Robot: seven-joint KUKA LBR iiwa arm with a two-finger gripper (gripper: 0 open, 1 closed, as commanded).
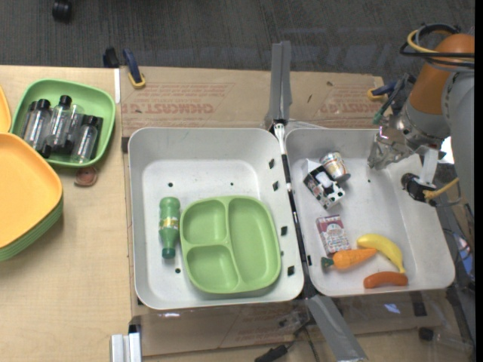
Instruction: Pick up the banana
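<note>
The yellow banana point(383, 249) lies in the right bin near its front right corner, curved, beside a carrot point(350, 259) and above a second orange carrot point(385, 280). My gripper point(385, 154) hangs over the bin's back right corner, well behind the banana and apart from it. Nothing shows between its fingers, and I cannot make out how they stand.
The right bin point(423, 225) also holds a can point(333, 166), a black and white item point(323, 187) and a small red packet point(332, 234). In the left bin point(151, 202) are a green divided tray point(228, 243) and a green bottle point(169, 226). Orange plates point(26, 198) and a green dish of bottles point(64, 123) sit at left.
</note>
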